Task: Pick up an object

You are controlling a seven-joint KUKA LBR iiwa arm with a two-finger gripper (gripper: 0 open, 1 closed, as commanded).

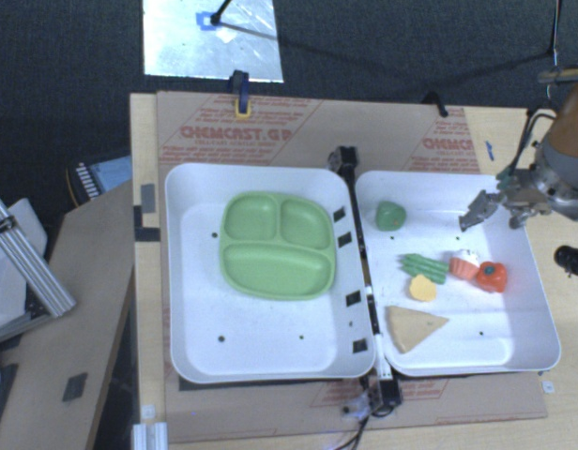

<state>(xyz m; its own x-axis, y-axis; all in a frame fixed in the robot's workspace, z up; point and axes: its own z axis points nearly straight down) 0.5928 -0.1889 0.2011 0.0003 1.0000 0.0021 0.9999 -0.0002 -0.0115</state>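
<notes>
Noted green divided plate (276,246) in left bin (190,345), toy foods in right bin (528,340); gripper (496,209) above far edge, fingers spread, holding nothing.

Behind the gripper (500,211), the arm (566,157) runs off the right edge, so only its wrist end can be seen. Below and to the right of the gripper, a dark object (572,262) is cut by the same edge and cannot be identified. Just below the gripper, a small white piece (468,255) beside the orange toy (463,269) is too small to make out. Far to the gripper's left, a metal frame (22,261) leaves the picture at the left edge.
</notes>
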